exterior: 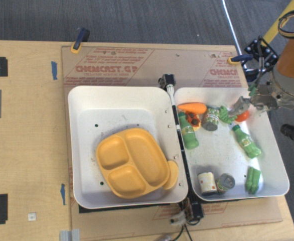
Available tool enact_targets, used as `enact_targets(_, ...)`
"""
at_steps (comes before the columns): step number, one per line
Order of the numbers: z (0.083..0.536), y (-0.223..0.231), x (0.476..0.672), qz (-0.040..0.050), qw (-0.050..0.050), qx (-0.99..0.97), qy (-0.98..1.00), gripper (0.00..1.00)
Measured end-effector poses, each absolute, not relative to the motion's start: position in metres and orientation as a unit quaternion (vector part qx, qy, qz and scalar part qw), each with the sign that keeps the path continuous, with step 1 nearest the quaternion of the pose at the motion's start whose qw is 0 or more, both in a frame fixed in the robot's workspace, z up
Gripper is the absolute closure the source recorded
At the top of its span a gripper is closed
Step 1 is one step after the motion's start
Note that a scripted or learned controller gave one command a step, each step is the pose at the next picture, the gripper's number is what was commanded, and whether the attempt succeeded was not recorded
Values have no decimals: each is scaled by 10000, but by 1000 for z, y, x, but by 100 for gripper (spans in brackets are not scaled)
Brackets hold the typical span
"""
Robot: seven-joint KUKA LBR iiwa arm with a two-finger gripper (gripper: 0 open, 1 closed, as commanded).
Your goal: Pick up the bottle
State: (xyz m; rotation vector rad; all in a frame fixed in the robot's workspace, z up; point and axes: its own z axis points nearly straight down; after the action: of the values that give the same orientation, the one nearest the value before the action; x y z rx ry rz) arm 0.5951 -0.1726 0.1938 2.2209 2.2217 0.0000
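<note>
The bottle (pixel 246 141) looks light, hard and slippery; grab its middle. The tool (pixel 241 106) looks released.

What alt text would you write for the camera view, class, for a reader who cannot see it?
The arm's hand hangs over the right bin's far corner, above green bottles, cans and a carrot. The left bin holds a yellow tray.
</note>
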Motion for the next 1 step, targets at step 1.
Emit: enact_targets(1,96,-210,570,7,15,6527,7576,0)
